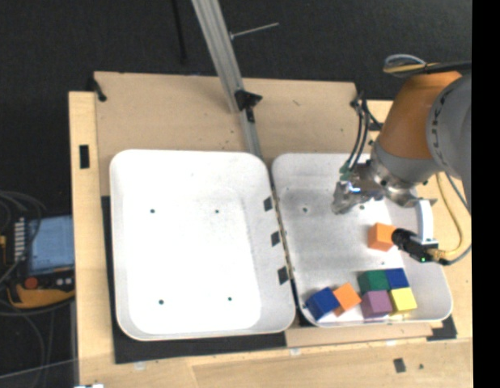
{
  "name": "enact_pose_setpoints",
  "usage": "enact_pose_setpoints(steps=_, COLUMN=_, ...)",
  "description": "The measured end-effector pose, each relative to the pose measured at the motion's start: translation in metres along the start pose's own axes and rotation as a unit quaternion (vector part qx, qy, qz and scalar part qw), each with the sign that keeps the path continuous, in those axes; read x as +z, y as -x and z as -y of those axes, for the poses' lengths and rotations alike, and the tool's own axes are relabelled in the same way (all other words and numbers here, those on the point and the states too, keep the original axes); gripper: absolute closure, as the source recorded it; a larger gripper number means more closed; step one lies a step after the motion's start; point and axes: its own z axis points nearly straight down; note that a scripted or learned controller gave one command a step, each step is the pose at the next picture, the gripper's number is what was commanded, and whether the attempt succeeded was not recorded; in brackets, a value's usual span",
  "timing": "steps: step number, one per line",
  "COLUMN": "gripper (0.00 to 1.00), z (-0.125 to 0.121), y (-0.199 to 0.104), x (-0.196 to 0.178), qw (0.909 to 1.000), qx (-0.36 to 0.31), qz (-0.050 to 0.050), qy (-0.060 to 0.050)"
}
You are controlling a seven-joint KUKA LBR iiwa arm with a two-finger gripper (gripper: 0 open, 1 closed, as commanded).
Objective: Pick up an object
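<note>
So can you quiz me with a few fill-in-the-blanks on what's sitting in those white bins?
1. All the cubes lie in the ____ bin.
2. The lone cube near the gripper is ____.
3. The green cube sits directly behind the ____ cube.
4. Left of the second orange cube lies a ____ one.

Answers: right, orange, purple, blue

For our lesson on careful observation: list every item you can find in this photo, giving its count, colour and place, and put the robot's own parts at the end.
Bins: 2, white, side by side on the bench; left bin, right bin.
Orange cubes: 2; one alone in the right bin's right part, one in the front cluster.
Blue cubes: 2; front cluster, one at its left end, one at back right.
Green cube: 1, front cluster, back.
Purple cube: 1, front cluster.
Yellow cube: 1, front cluster, right end.
Bench: 1, tan.
Metal pole: 1, grey, slanting behind the bins.
Arm: 1, grey with orange band.
Pincer: 1, over the right bin.
</note>
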Motion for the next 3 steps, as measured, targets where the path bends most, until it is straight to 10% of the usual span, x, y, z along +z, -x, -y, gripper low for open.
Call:
enact_pose_setpoints(steps=2, gripper=1.00, z=-0.002, y=-0.002, x=-0.102, qw=1.0000, qx=0.000, qz=0.000, qy=0.001)
enact_pose_setpoints(steps=3, gripper=1.00, z=-0.009, y=-0.049, x=-0.109, qw=1.0000, qx=0.000, qz=0.000, qy=-0.001)
